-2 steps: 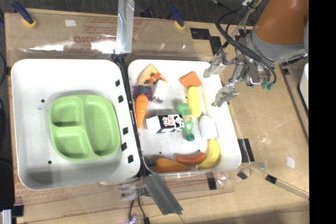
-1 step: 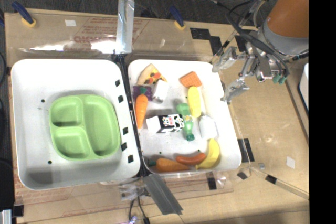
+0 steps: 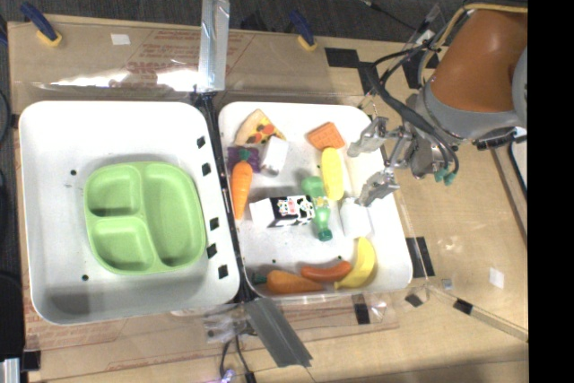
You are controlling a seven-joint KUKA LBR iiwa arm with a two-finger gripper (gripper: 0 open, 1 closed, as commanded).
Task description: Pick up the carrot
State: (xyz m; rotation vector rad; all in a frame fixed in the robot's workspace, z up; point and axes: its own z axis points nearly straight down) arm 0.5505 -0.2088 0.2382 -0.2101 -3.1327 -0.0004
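Claw: the claw [image 3: 375, 164] hangs over the right rim of the right bin, its two grey fingers spread apart, one near the bin's upper right corner and the other lower down; released, nothing between the fingers.
Arm: the grey arm [image 3: 466, 76] with its orange band comes in from the right, black cables looping above the wrist.
Nearest things: a yellow corn cob [image 3: 333, 172] lies just left of the claw, and a small white block [image 3: 355, 219] sits below the lower finger.
Carrot: the carrot [image 3: 241, 186] lies along the left wall of the right bin, green top upward, orange point downward, well apart from the claw.
Around the carrot: a pizza slice [image 3: 258, 129] above it; a white carton with a cow print [image 3: 287, 210] just to its right.
Other contents: an orange wedge [image 3: 325, 136] near the top, a green bottle [image 3: 317, 209] in the middle, a banana [image 3: 361, 264] at the lower right, a red chili [image 3: 326, 270] and an orange sausage shape [image 3: 281, 282] along the bottom.
Right bin: white, shallow [image 3: 388, 269].
Left bin: white [image 3: 45, 139], holding a green divided plate [image 3: 143, 217].
Table: the tan table [image 3: 466, 265] carries both bins.
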